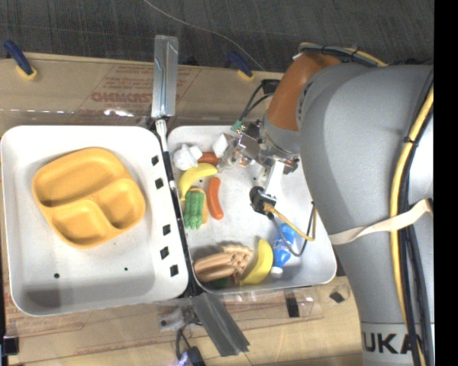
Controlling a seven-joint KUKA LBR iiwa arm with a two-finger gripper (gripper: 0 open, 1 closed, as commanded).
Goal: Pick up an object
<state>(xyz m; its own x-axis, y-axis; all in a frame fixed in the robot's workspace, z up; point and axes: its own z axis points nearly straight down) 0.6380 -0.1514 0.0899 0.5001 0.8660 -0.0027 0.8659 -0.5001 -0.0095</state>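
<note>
— What do we have in the right bin [320,259]?
— Smooth plastic toy food: a curved banana [196,177], an orange sausage [214,198], a knobbly green piece [194,209], and another banana [261,261] beside ridged tan sticks [221,261] near the front wall.
— And the gripper [253,158]?
— It sits low over the bin's back half, right of the sausage. We cannot tell how the jaws stand; the grey arm [359,151] hides them.
— The left bin [23,265]?
— We see a yellow divided tray [88,195].
</note>
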